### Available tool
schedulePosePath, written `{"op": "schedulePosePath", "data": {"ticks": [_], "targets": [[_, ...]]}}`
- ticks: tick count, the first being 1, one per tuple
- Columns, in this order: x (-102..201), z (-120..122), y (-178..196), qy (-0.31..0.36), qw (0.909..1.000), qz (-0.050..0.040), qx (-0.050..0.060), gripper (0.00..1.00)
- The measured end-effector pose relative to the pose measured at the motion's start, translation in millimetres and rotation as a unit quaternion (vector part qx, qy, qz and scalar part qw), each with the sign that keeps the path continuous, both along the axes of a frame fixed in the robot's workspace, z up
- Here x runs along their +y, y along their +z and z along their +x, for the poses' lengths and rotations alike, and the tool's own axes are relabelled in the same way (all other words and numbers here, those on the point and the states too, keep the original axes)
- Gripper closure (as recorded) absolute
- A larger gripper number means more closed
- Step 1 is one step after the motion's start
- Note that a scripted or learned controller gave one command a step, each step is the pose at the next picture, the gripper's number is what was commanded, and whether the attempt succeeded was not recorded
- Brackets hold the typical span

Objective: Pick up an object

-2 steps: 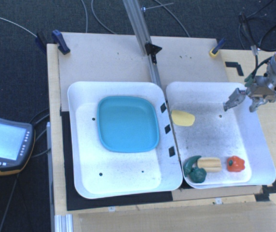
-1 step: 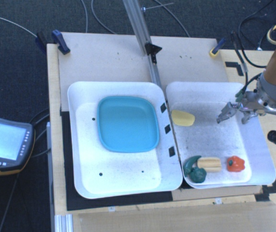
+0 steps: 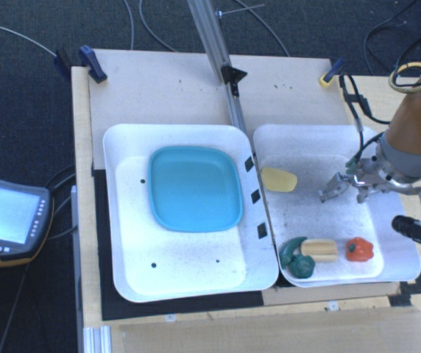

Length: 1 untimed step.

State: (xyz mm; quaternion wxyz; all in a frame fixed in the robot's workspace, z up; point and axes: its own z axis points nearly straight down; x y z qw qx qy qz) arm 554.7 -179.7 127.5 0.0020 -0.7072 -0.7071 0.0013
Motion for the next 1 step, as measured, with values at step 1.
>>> {"op": "schedulePosePath", "data": {"ticks": [1], "targets": [[0.4, -0.5, -33.4, 0.0, 1.0, 0.0, -0.001, 0.0]]}}
